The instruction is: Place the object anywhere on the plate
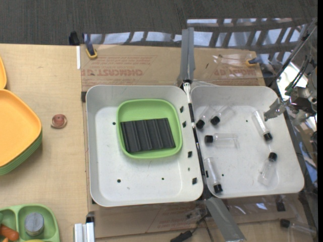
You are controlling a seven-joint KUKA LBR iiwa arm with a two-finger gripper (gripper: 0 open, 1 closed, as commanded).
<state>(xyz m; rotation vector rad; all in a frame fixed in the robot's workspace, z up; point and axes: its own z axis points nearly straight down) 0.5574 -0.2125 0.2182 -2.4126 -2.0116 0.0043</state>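
The gripper (280,107) blurs into clutter at the right bin's (298,185) rim, so whether it is open or closed cannot be told. Just below and to its left lies a clear black-capped tube (262,125), hard to make out against the white. The green plate (149,107) sits well apart to the gripper's left.

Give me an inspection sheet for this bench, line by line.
Surface: wooden bench with cardboard under two white bins, left bin and right bin, side by side.
Job's things: green plate in the left bin, carrying a dark ribbed pad; clear black-capped vials scattered in the right bin.
Clutter: orange plates, small red knob, green divided tray.
Claw: arm parts at the right edge, over the right bin's rim; state unclear.
Cables: black cable at the bottom.
Surroundings: dark carpet, metal frame.
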